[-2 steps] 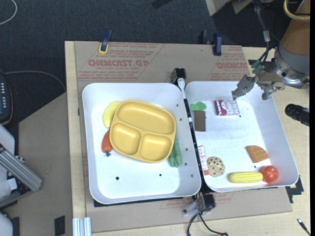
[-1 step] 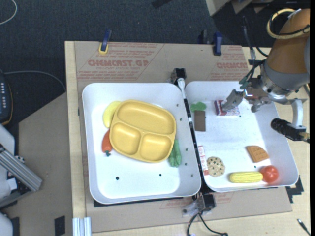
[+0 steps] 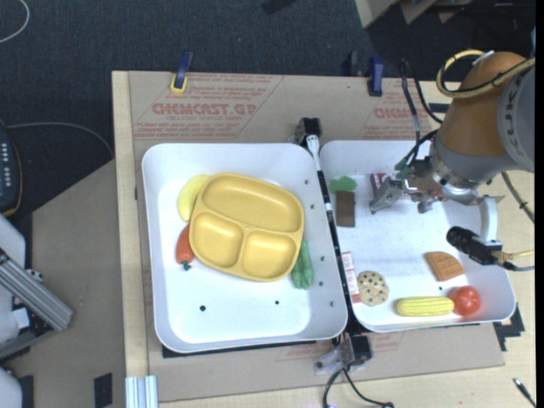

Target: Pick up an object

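Observation:
My gripper [image 3: 401, 200] hangs over the upper middle of the right bin [image 3: 399, 257], open, with nothing between its fingers. A small red and white packet [image 3: 377, 181] lies just left of it, beside the left fingertip. Further left in the same bin are a brown block [image 3: 345, 208] and a green piece [image 3: 343, 184]. Toward the front of the right bin lie a cookie [image 3: 371, 287], a yellow corn cob [image 3: 424, 306], a red tomato [image 3: 465, 300] and an orange cracker [image 3: 444, 265].
The left bin [image 3: 170, 253] holds a yellow divided plate [image 3: 246, 225], with a yellow piece [image 3: 190, 194], a red pepper [image 3: 184, 248] and a green vegetable [image 3: 303, 267] around it. A black part of the arm with a cable [image 3: 469, 242] hangs over the right bin's right side.

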### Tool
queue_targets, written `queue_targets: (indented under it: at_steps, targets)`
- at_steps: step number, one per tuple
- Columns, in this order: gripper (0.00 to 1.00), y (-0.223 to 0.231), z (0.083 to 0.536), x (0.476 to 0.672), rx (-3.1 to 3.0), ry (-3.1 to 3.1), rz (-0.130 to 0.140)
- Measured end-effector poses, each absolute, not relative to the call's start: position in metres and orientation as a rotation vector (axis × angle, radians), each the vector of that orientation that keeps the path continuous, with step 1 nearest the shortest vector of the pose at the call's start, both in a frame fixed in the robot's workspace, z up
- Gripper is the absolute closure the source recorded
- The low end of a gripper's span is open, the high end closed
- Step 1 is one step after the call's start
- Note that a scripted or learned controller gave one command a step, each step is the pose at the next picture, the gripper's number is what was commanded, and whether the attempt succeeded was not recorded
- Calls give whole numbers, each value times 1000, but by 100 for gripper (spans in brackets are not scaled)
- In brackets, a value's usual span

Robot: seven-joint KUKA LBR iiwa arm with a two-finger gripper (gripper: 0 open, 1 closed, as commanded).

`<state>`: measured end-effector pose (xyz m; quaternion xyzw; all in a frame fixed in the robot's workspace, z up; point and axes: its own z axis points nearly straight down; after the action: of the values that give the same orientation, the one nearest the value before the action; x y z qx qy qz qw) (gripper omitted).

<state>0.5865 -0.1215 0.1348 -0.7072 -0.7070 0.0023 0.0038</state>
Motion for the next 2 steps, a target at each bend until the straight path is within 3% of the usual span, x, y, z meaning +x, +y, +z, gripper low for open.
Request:
queue_targets:
  at_steps: [1, 2]
  targets:
    - [0, -120, 81, 585, -2217, -2216, 6]
    - [100, -121, 96, 587, -2224, -2220, -1]
